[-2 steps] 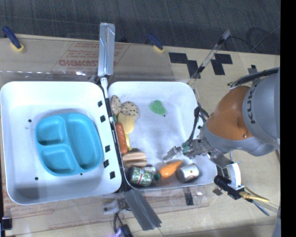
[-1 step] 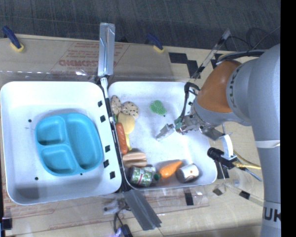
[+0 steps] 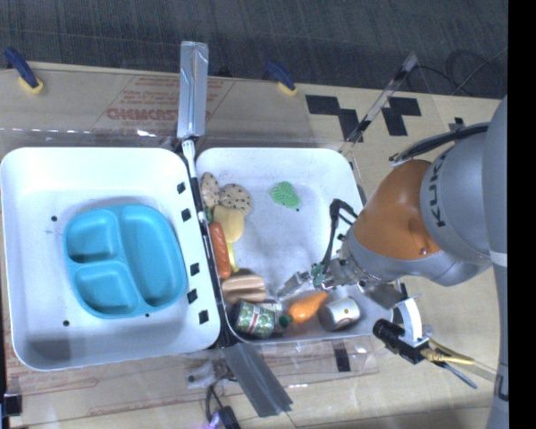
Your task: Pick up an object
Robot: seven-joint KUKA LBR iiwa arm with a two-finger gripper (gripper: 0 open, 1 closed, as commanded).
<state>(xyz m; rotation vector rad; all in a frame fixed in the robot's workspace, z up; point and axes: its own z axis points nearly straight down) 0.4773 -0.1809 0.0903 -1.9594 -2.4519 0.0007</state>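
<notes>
Looks like a robotics lab: wooden tabletop (image 3: 482, 391) with two white bins (image 3: 18, 239) clamped by blue clips (image 3: 24, 70), black-and-white calibration markers (image 3: 362, 114) beyond the pincer (image 3: 314, 278), toy food (image 3: 225, 248) beside it, loose cables.

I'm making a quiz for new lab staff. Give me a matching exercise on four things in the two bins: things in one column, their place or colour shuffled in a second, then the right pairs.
Things:
1. divided tray
2. toy carrot
3. leafy green piece
4. hot dog

Descriptions:
A. orange, near the right bin's front wall
B. red, lying along the wall between the bins
C. blue, in the left bin
D. green, toward the back of the right bin

Pairs: 1-C, 2-A, 3-D, 4-B
</notes>
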